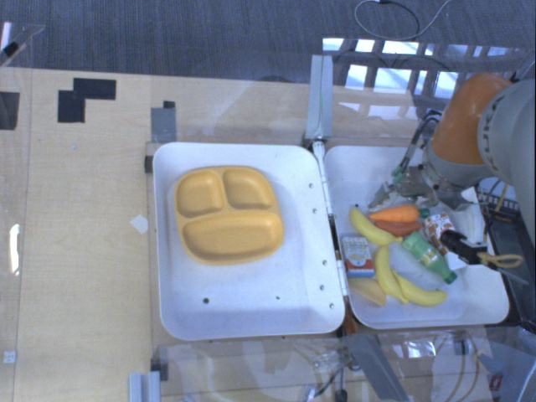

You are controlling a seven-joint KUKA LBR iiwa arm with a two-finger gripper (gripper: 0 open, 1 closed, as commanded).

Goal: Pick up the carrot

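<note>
Carrot: orange tapered carrot (395,217), lying in the right white bin (486,308), between two yellow bananas (394,262).
Jaws: gripper (400,189) just above the carrot's upper edge; whether the jaws are apart or together cannot be told.
Neighbours: green bottle (428,256), small red-and-white carton (358,255).
Left bin: yellow compartmented plastic tray (228,213).

One fixed camera looks down from above the bench (75,249) at a slant, facing toward twelve o'clock, where grey floor (209,15) shows beyond the far edge. It stands back enough to take in both white bins (251,308), with the arm (494,132) entering from three o'clock.
</note>
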